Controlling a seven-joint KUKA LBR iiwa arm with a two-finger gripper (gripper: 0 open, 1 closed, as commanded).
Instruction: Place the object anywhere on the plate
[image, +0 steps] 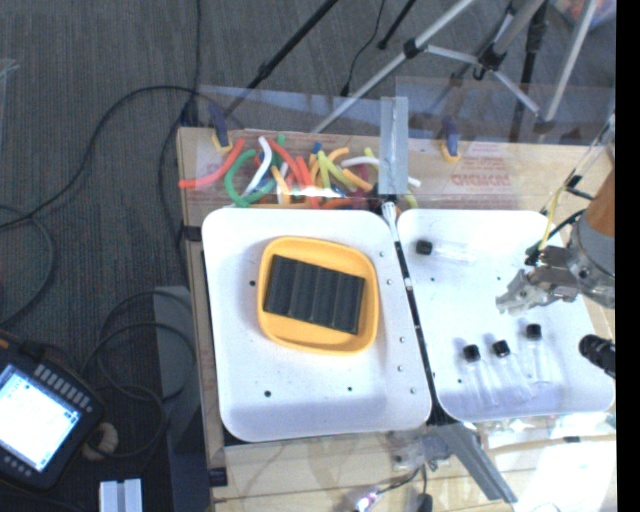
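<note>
Small clear vials with black caps (500, 349) lie in the right bin (470, 400). The yellow plate (318, 340), holding a dark ridged insert, sits in the left bin (240, 400). The claw (530, 292) hovers at the right bin's right edge; whether it is spread or pressed together I cannot tell.

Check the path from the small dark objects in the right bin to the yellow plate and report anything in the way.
Only the bins' adjoining raised rims lie between the small dark objects and the yellow plate. Nothing else visible blocks the way. The gripper hovers above the right bin.

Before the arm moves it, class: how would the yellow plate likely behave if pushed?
The yellow plate is broad, shallow and lies flat in the left bin, so it would probably slide rather than tip. It looks like rigid plastic, likely light. The dark ribbed slab on it may shift.
</note>
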